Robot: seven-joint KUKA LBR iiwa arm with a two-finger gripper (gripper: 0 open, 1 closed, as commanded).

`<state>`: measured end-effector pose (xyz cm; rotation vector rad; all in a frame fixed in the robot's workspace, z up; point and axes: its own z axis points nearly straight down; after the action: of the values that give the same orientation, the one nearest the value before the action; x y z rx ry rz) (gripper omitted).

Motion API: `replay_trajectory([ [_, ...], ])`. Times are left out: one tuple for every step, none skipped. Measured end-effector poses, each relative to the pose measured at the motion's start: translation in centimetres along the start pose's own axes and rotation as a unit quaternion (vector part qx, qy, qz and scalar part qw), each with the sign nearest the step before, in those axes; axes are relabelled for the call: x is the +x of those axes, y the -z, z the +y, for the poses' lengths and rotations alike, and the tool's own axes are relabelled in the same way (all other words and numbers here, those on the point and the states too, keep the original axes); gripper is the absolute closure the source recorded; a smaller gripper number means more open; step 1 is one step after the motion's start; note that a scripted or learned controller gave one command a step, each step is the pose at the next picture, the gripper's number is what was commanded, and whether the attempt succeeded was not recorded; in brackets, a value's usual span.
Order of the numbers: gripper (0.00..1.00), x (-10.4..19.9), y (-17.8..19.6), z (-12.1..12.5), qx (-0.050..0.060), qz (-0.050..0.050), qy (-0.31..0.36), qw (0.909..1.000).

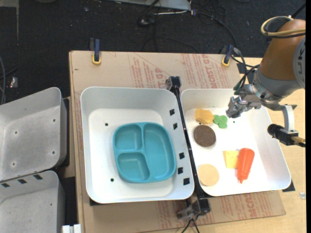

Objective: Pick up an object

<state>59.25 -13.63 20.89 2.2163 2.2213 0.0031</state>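
Approach step: end effector [233, 108], finger state indiscernible, hovered at three o'clock of small green plastic piece [221, 122]; descent required next

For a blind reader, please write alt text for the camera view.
The tool hovers in the right bin near a green piece, beside a brown disc, a carrot and other toy food. The left bin holds a teal tray.

Right bin [272, 178] holds six items: yellow-orange chunk [204, 115] at bin's far-left, green piece [221, 122] touching it, brown disc [205, 136], tan disc [209, 174] nearest, yellow block [230, 158] touching orange carrot [245, 163].
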Motion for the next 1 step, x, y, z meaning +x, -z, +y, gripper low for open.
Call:
replay_trajectory([
  [1.0,0.27,4.33,-0.18,-0.001,0.0,0.0,1.0],
])
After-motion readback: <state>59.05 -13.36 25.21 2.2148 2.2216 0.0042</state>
